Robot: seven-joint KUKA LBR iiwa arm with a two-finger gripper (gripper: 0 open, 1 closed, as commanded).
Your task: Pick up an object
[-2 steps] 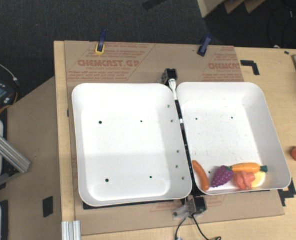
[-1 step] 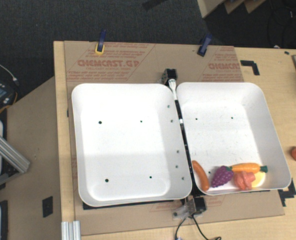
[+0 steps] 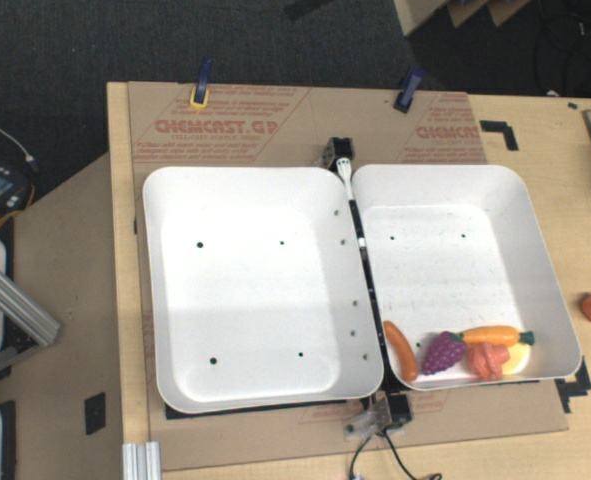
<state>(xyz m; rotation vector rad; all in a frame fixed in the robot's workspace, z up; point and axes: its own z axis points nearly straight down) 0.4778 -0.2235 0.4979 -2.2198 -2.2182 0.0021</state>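
In the near corner of the right shallow white bin [image 3: 455, 218], clustered against the front wall: a long orange sausage-shaped toy [image 3: 400, 351], a purple plastic bunch of grapes [image 3: 442, 353], an orange plastic carrot [image 3: 493, 335], a red lumpy toy [image 3: 485, 361] and a pale yellow piece [image 3: 516, 360], all touching or just beside one another. Nothing lifted yet. Best to pick the sausage-shaped toy (outermost, with bare floor on its left side), descend straight over its middle, and close across its narrow width, keeping clear of the bin wall and the grapes. As for the gripper: open or closed, holding or touching anything, cannot tell.
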